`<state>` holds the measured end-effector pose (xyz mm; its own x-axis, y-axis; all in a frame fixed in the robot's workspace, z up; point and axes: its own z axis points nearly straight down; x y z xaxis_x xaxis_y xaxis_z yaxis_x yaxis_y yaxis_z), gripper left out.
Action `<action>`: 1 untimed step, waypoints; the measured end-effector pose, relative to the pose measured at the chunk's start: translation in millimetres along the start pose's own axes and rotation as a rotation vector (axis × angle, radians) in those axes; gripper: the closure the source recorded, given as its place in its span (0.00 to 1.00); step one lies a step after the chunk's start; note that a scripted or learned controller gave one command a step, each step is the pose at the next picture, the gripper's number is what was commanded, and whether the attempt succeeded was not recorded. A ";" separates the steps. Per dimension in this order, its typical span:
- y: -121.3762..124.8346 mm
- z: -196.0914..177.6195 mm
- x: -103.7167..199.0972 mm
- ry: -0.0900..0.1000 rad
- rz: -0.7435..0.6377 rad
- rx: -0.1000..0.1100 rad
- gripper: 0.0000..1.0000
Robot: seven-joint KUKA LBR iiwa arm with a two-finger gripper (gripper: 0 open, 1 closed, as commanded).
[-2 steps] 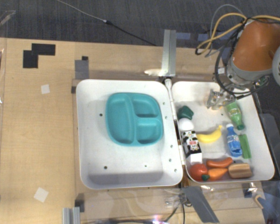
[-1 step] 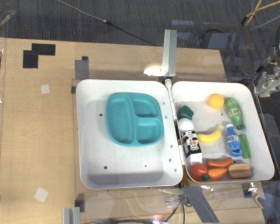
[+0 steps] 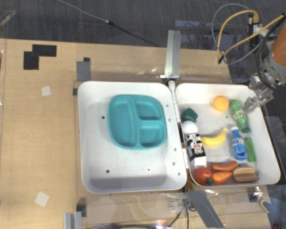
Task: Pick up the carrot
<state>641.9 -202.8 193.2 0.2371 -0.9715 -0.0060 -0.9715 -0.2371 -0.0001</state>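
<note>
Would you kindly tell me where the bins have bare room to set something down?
Left bin: open floor all around the teal tray. Right bin: a bare patch between orange, banana and green pepper. Crowded near the carrot, along the front edge.

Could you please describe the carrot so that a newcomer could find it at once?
Look in the right bin, along its near edge. The carrot lies there between a red tomato and a brown bread roll, just below a reddish sausage; it is the orange, tapered one.
</note>
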 end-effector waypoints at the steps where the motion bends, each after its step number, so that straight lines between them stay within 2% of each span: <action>1: -0.7 -3.4 0.5 0.003 0.001 0.004 0.00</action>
<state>642.7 -203.2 196.6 0.2363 -0.9717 -0.0033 -0.9717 -0.2363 -0.0045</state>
